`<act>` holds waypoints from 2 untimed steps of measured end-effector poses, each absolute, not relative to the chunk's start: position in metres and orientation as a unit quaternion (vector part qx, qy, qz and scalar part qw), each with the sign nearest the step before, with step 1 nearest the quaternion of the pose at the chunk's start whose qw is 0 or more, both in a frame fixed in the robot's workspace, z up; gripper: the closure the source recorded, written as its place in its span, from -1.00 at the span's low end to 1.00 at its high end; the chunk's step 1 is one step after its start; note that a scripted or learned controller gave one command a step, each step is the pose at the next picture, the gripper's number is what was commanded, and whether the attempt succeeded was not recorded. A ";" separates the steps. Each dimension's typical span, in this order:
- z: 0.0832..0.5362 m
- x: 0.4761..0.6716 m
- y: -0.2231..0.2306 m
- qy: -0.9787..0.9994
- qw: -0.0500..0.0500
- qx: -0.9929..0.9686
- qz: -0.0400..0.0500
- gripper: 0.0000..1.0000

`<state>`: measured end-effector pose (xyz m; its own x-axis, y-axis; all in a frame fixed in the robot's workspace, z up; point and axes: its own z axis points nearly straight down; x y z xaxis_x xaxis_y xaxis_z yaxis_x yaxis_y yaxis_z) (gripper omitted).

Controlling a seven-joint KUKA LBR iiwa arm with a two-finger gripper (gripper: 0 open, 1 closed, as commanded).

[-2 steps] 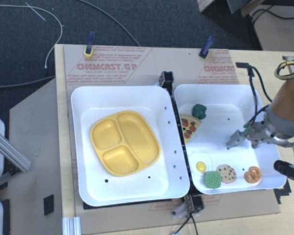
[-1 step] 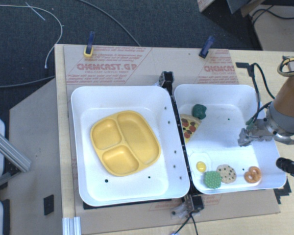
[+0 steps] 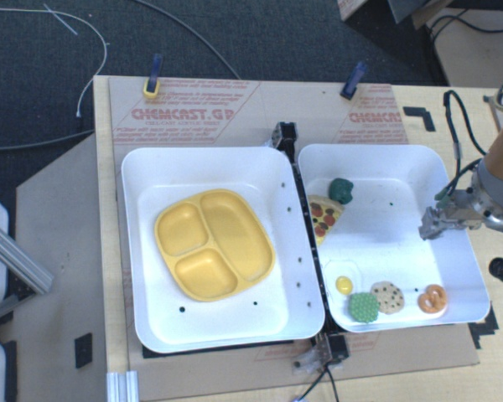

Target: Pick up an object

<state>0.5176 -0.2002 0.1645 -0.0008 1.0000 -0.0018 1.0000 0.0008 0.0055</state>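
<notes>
Several toy foods lie in the right bin. A dark green broccoli piece sits near the bin's back left, with a pizza slice beside it at the left wall. Along the front lie a small yellow piece, a light green round piece, a speckled cookie and an orange pretzel. My gripper hangs at the bin's right side, over bare white floor, well above the pretzel in the view and apart from every toy.
The left bin holds a yellow divided plate. A black clamp sits between the bins at the back. Blue clips stand on the board's far edge. Black cables run near the arm.
</notes>
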 end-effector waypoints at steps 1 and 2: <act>0.223 0.522 -0.194 0.708 0.002 0.707 0.001 1.00; 0.278 0.524 -0.194 0.708 0.004 0.706 0.002 1.00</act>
<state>0.5238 -0.1941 0.2776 -0.0019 1.0000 -0.0027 1.0000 0.0019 0.0077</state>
